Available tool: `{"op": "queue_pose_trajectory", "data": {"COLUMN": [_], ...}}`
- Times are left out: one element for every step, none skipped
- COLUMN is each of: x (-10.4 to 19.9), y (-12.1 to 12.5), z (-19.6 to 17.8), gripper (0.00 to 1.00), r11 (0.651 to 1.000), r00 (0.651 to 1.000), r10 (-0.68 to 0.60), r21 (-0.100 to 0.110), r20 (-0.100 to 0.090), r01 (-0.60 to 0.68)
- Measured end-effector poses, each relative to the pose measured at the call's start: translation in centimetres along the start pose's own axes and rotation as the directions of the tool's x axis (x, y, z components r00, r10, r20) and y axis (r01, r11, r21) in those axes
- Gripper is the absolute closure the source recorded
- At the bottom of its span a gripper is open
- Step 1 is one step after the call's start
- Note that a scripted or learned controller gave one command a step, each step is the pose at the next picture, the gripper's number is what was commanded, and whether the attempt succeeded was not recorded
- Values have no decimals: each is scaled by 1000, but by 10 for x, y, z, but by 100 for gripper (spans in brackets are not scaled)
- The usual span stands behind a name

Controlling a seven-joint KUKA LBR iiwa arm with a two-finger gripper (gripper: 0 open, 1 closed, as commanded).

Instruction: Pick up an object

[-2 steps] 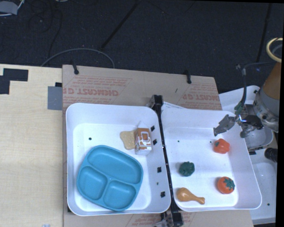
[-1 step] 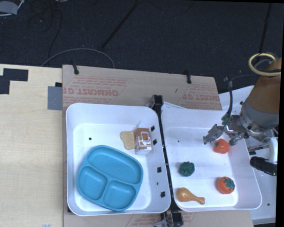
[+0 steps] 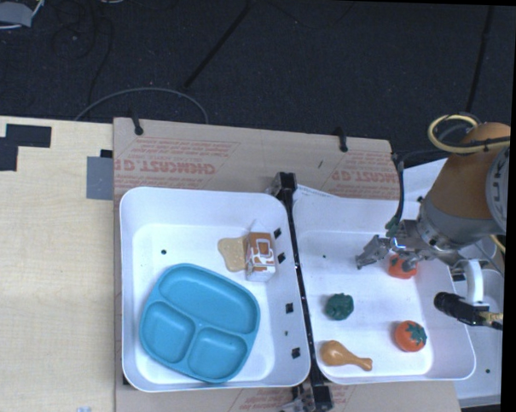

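In the right bin (image 3: 443, 371), the claw (image 3: 391, 252), its grip state impossible to tell, hangs at two o'clock touching an orange-red toy fruit (image 3: 401, 266), with another tomato-like one (image 3: 410, 336) at five o'clock.

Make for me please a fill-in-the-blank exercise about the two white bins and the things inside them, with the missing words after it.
1. The blue divided plate lies in the ____ bin.
2. The dark green toy lies in the ____ bin.
3. The gripper is over the ____ bin, close to a small orange-red toy.
4. The plate has ____ compartments.

Missing words: left; right; right; three
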State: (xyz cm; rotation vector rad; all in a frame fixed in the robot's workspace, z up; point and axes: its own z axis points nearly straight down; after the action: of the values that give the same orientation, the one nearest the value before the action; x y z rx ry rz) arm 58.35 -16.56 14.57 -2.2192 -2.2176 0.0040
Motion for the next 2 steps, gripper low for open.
{"op": "queue_pose_trajectory", "data": {"x": [1, 0], "y": [-1, 0], "z": [54, 41], "gripper": [0, 100], "r11": [1000, 1000], "r00": [1000, 1000], "r10": [0, 3], "r21": [2, 0], "r20": [-1, 0], "r01": [0, -3]}}
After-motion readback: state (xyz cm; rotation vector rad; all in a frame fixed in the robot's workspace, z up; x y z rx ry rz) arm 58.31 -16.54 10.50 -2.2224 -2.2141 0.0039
